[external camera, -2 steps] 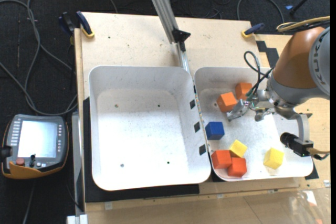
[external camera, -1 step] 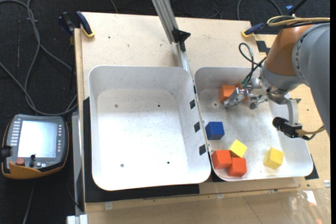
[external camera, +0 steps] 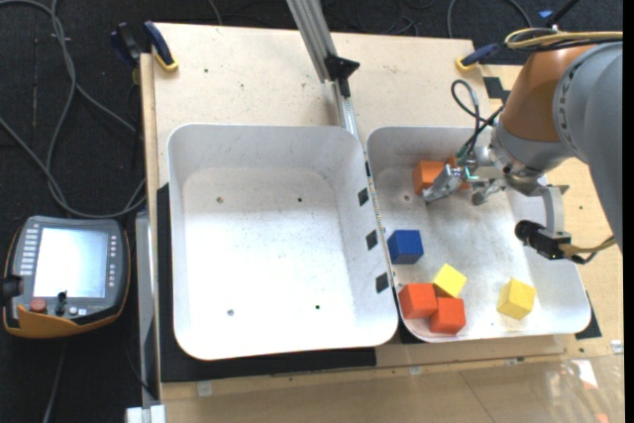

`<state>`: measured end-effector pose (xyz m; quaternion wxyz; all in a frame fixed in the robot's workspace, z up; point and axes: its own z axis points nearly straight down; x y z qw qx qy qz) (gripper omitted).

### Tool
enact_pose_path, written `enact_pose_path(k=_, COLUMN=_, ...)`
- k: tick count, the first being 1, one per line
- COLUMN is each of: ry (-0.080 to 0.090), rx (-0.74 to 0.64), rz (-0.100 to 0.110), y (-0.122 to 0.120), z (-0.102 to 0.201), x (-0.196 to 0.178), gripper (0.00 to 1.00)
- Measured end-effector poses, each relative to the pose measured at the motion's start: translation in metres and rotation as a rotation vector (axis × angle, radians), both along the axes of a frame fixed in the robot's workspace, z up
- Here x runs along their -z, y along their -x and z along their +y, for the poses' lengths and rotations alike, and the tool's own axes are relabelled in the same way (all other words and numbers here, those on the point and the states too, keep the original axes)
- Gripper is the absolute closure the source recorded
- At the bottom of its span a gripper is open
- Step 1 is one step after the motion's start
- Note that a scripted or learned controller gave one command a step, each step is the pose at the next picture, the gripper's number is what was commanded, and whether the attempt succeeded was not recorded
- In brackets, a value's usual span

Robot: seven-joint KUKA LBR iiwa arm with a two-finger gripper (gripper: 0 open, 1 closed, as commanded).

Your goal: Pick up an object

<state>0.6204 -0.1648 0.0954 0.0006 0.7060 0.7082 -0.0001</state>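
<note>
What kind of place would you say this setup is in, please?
Probably a robotics lab: a bench with two white bins, a teach pendant on the floor, and loose cables.

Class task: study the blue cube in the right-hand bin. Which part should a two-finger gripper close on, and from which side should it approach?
Grip the blue cube across two opposite flat side faces, coming straight down from above. It stands apart from the other blocks, though the bin's left wall is close, so closing along that wall probably gives the fingers more room.
</note>
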Motion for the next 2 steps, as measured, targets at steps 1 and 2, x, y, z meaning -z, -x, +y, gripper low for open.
enact_pose_path(k=1, ry=-0.022, rx=-0.009, rz=0.059, y=-0.0408, z=-0.0458, x=0.001, gripper=0.0)
enact_pose_path(k=2, ry=-0.015, rx=-0.01, rz=0.06, y=-0.0386, z=-0.0453, x=-0.005, gripper=1.0)
